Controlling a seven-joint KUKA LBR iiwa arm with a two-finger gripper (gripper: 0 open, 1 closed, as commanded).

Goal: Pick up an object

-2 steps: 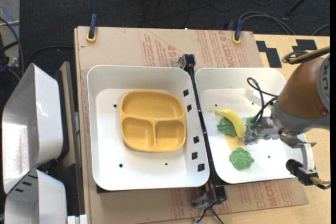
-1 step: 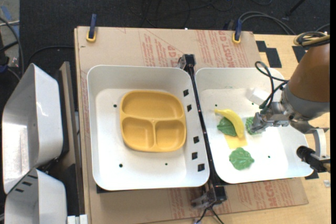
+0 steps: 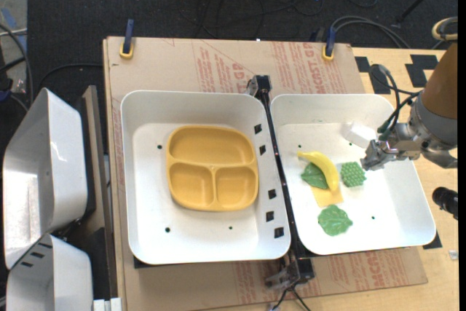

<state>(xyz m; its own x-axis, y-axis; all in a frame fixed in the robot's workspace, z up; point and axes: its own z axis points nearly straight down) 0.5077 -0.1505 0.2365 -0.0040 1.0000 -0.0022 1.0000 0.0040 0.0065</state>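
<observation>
Tool (image 3: 373, 159) tips blurred, just beside green block (image 3: 353, 175).

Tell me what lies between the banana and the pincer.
In the camera view, a small green bumpy piece sits between the banana and the pincer, in the right bin.

Right bin (image 3: 408, 226) floor bare toward its right wall — banana (image 3: 324, 167), green pieces (image 3: 334, 219) crowd the left
</observation>
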